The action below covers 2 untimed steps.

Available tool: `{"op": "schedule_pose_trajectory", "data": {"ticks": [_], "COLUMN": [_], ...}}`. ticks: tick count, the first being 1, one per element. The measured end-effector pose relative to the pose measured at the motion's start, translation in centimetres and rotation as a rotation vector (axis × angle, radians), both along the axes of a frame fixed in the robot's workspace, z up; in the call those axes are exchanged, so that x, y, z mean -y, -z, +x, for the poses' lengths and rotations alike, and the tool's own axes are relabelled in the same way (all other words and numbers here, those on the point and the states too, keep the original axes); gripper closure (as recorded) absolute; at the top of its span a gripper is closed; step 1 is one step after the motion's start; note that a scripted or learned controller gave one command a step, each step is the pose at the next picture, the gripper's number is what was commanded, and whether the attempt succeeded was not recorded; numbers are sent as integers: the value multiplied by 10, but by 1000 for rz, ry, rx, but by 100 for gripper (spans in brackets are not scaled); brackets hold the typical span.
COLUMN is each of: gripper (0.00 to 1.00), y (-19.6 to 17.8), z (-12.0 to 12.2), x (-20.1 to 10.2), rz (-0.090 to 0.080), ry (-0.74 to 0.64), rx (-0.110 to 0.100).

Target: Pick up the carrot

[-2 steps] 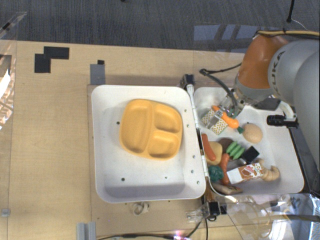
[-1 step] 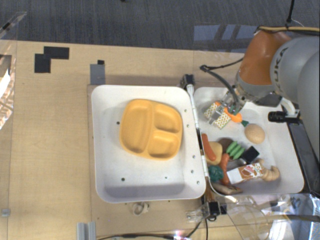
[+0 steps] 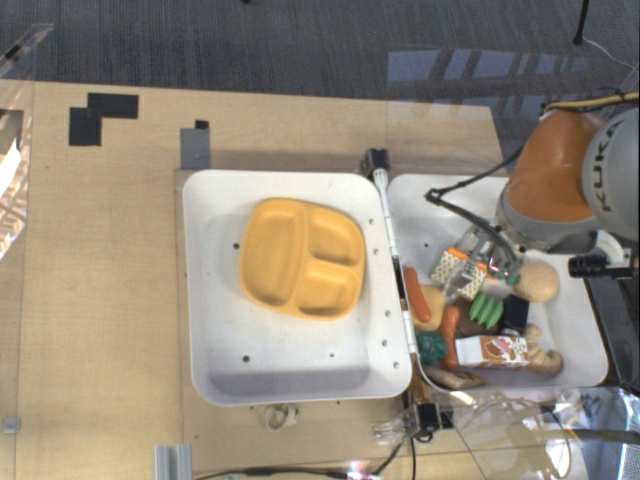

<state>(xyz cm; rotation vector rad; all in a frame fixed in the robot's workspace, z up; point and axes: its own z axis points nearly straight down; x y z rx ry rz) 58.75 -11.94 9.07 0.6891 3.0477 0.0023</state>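
- From the camera view, the claw [image 3: 478, 268] hangs low over the right bin [image 3: 578, 353], in among the clutter there; I cannot tell its state from here.
- The grey arm [image 3: 560, 183], with its orange band, reaches in from the right above that bin.
- The carrot [image 3: 416, 296] lies at the right bin's left side, just beside the divider, a slim orange-red piece pointing up and down the view. It sits a little left of the claw, apart from it.
- Near it are a second reddish piece [image 3: 450, 323], a dark teal item [image 3: 431, 348], a green item [image 3: 486, 309], a small printed carton [image 3: 492, 350] and a pale round thing [image 3: 538, 284].
- The left bin [image 3: 210, 268] holds a yellow divided tray [image 3: 300, 258].
- Both bins rest on the tan bench [image 3: 100, 298].
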Motion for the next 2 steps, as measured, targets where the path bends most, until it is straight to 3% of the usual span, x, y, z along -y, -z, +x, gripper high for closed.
{"op": "schedule_pose_trajectory", "data": {"ticks": [1, 2], "gripper": [0, 0], "y": [1, 2], "z": [0, 16], "x": [-1, -16], "rz": [0, 9], "ry": [-1, 532], "rx": [0, -2]}}
